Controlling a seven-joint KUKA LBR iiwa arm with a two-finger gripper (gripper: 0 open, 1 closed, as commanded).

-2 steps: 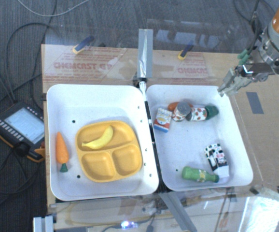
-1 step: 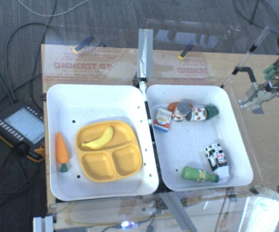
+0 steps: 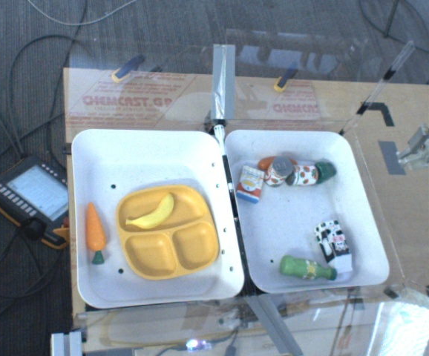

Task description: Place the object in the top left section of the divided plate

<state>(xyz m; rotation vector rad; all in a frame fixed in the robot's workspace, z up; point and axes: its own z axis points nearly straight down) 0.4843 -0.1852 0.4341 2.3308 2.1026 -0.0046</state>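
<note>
A yellow divided plate sits in the left white bin, toward its front right. It has one long section across the top and two smaller ones below. A yellow banana lies in the top section, toward its left end, tilted up to the right. An orange carrot with a green stem lies on the bin floor just left of the plate, apart from it.
The right bin holds a small carton, a can and a green-capped bottle at the back, a cow-patterned carton and a green bottle at the front. A control pendant lies off the bench's left side.
</note>
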